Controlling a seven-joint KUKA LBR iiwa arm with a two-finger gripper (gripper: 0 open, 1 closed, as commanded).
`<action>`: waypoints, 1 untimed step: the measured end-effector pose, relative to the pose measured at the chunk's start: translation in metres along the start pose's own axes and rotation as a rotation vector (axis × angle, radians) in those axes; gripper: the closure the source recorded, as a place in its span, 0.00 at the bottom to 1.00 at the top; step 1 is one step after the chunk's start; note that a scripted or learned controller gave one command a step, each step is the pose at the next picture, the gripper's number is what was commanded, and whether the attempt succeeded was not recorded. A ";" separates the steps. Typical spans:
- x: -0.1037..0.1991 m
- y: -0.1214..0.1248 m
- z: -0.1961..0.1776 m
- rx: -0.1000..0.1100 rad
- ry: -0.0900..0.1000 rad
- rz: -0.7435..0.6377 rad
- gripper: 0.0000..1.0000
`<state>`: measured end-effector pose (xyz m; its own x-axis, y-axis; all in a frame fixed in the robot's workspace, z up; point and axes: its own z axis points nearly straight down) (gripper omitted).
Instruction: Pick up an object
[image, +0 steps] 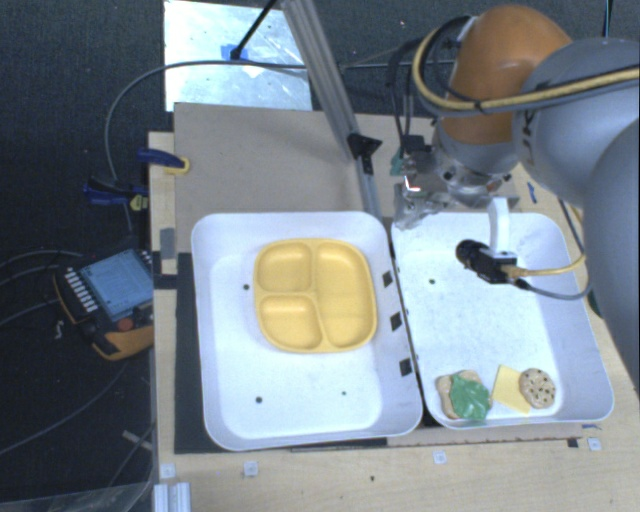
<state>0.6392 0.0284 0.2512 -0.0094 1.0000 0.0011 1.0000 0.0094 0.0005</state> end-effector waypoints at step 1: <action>0.061 0.005 0.007 -0.002 0.001 -0.001 1.00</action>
